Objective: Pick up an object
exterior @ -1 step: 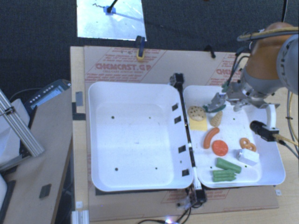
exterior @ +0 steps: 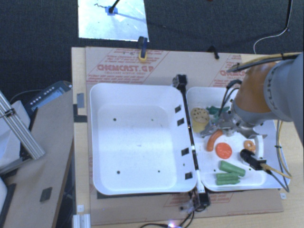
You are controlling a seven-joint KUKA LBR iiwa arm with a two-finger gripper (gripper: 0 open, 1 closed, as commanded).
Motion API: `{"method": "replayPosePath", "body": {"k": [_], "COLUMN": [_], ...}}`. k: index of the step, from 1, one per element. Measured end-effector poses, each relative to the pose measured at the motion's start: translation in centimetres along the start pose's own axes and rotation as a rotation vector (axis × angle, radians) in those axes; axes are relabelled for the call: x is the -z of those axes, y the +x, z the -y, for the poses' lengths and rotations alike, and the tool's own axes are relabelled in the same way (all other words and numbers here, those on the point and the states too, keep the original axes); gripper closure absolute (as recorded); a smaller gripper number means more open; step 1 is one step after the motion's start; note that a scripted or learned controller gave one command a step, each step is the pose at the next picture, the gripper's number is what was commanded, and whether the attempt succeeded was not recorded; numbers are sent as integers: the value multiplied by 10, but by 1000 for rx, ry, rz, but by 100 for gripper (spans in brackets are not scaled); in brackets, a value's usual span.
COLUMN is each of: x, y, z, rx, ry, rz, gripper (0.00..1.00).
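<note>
The gripper [exterior: 212,128] is hovering just above the carrot [exterior: 213,139], beside the tomato [exterior: 223,150]; finger spread is impossible to judge.

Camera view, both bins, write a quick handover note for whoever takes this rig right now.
Gripper: low in the right bin, over the orange carrot-like piece; whether it grips anything cannot be judged from this view.
Objects: all in the right bin. Red round piece beside the carrot, two green pieces near the front wall, tan holed slice at the back, small orange ring to the right.
Done: no object visibly lifted.
Left: secure one object and raise it; the carrot looks like the likely target.
</note>
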State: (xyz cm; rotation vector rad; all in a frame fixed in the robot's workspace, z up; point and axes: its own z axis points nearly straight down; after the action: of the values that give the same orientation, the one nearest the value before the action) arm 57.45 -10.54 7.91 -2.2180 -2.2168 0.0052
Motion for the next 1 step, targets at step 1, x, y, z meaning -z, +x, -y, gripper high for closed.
{"method": "replayPosePath", "body": {"k": [1], "x": [4], "y": [3], "z": [76], "rx": [-1], "ry": [0], "rz": [0], "gripper": [0]}}
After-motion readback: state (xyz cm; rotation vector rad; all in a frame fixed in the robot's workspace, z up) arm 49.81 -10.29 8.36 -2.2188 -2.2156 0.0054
